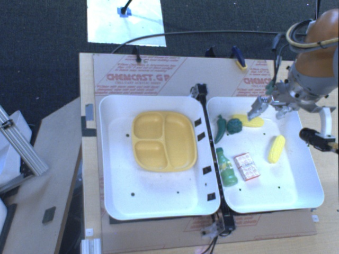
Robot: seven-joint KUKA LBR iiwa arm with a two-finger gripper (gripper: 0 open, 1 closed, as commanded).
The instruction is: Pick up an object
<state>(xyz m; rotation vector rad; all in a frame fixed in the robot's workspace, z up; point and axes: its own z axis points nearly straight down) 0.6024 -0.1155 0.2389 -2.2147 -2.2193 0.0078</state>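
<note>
Camera view: arm [318, 52] reaches in from the right, gripper [271, 109] hanging over the back of the right bin [304, 194]. Fingers [256, 110] look spread, nothing between them, though the angle is poor so that's a best read. One fingertip sits just beside the yellow piece [252, 121], whether touching I can't tell.

Right bin contents:
- yellow piece at the back, partly under the gripper
- broccoli [234, 125] touching its left end
- green pepper [220, 128] left of that, near the divider
- corn [276, 148] mid-right, lying apart from the rest
- red-and-white box [247, 166] near the middle
- green bottle [225, 168] just left of the box, along the divider

Left bin [119, 194] holds a yellow tray [163, 141] with three compartments, lying flat near the centre.

Both bins sit on a board [159, 73] with red lettering.
</note>
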